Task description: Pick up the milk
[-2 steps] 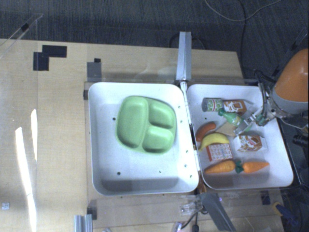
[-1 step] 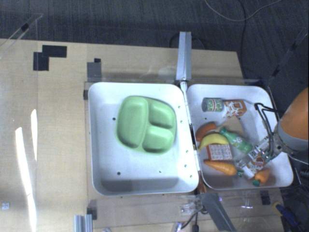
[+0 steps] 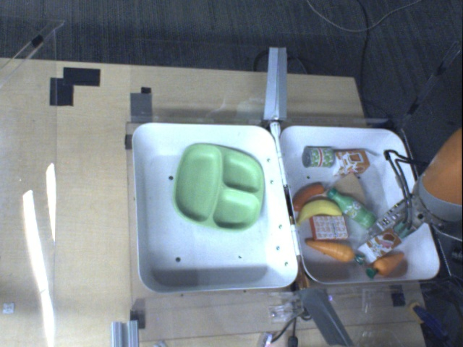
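The milk carton (image 3: 379, 245) lies on its side in the lower right corner of the right bin (image 3: 376, 134), with the gripper (image 3: 396, 219) just above it, at its upper end. Whether the gripper is released or clenched cannot be told from this view, and no grasp on the carton can be confirmed.

For a clean pick, the carton should be taken across its narrow body, clear of the carrot (image 3: 391, 264) that touches its lower end and of the bin wall close by.

The right bin is crowded. A can (image 3: 318, 156) and a small carton (image 3: 352, 161) are seen near the top, and a green bottle (image 3: 351, 208), a banana (image 3: 319, 210), a waffle-like square (image 3: 329, 228) and a second carrot (image 3: 330, 249) further down. What seems to be a tomato (image 3: 309, 193) is partly hidden behind the banana. In the left bin (image 3: 152, 194) a green divided tray (image 3: 218, 185) is held.
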Robot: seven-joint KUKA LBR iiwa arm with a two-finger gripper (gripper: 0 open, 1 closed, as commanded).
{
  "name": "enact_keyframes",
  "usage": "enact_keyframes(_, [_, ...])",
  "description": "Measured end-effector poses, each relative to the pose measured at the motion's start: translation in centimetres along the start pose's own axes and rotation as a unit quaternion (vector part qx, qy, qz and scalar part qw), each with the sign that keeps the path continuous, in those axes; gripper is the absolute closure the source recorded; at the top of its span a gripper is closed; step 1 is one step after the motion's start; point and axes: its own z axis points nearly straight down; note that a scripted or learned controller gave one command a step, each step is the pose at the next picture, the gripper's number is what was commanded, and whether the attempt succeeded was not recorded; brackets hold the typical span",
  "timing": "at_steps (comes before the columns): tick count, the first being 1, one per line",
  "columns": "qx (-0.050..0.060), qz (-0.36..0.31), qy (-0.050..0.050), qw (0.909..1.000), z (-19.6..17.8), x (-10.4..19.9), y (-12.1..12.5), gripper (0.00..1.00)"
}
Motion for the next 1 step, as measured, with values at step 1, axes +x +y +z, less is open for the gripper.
enact_keyframes(1, [0.005,-0.001,0.003,1.0000,-8.06,3.74,3.14,1.00])
